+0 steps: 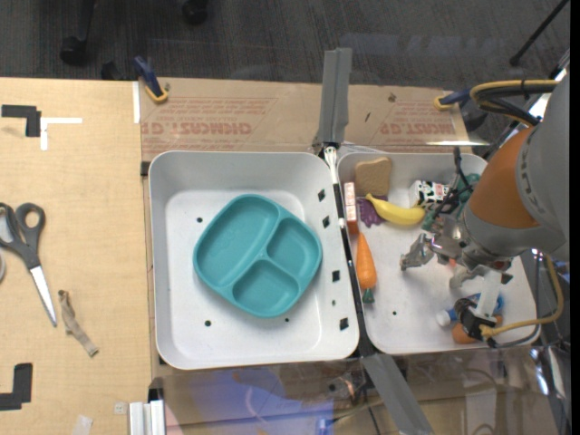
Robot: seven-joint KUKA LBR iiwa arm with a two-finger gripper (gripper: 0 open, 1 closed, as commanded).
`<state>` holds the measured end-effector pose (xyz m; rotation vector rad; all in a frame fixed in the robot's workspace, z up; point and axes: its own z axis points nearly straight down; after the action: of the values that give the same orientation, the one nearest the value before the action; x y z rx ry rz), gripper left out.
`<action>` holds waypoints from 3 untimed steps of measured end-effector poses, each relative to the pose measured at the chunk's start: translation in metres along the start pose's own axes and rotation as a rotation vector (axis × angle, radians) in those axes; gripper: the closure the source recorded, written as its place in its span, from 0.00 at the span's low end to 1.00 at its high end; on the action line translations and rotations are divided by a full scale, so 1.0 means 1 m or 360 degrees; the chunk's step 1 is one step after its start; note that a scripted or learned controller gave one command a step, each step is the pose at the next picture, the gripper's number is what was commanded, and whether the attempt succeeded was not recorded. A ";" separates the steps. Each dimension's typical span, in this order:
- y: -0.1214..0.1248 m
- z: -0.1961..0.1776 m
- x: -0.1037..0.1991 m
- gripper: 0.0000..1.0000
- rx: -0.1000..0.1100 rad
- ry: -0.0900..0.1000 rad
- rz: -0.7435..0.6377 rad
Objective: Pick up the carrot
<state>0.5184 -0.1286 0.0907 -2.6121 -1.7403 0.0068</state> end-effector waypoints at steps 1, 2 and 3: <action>0.049 -0.035 0.055 0.00 -0.0004 -0.0001 0.0118; 0.014 0.000 0.042 0.00 0.0000 -0.0001 0.0187; -0.018 -0.007 0.030 0.00 0.0003 -0.0001 0.1071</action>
<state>0.5137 -0.0938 0.0976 -3.0405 -0.7801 0.0099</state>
